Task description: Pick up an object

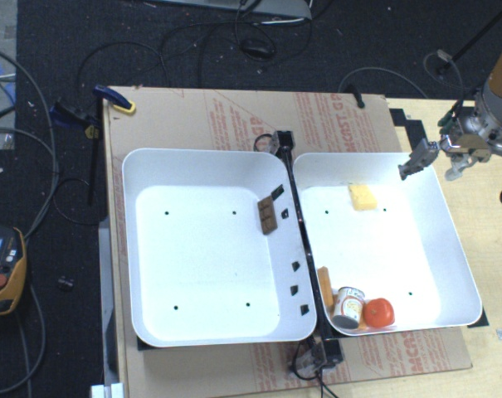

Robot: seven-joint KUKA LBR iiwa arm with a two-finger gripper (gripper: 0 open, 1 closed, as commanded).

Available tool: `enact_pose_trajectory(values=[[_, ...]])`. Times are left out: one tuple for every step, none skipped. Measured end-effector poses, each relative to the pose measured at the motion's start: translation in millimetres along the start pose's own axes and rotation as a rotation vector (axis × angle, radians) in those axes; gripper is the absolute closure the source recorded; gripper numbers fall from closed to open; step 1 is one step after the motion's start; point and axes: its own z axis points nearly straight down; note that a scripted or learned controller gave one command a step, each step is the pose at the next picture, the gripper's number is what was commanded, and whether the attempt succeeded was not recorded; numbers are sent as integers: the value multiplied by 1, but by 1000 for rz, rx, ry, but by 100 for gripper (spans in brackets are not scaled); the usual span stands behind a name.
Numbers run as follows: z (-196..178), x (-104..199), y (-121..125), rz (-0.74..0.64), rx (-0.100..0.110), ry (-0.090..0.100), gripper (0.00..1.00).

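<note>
The right bin holds a yellow sponge-like block near its far edge. In its near left corner lie a small can on its side, a red ball and an orange stick. A brown block rests against the right wall of the left bin. My gripper hangs over the right bin's far right corner, to the right of the yellow block and apart from it. Its fingers stand open with nothing between them.
A black divider clamp runs between the two bins. Cables and a yellow-handled clamp lie beyond the bench's cardboard top. A handheld controller sits at the far left.
</note>
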Motion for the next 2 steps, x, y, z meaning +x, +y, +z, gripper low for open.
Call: enact_pose_trajectory(values=[[24, -12, 62, -1, 3, 1, 0], [11, -12, 63, -1, -1, 0, 100]])
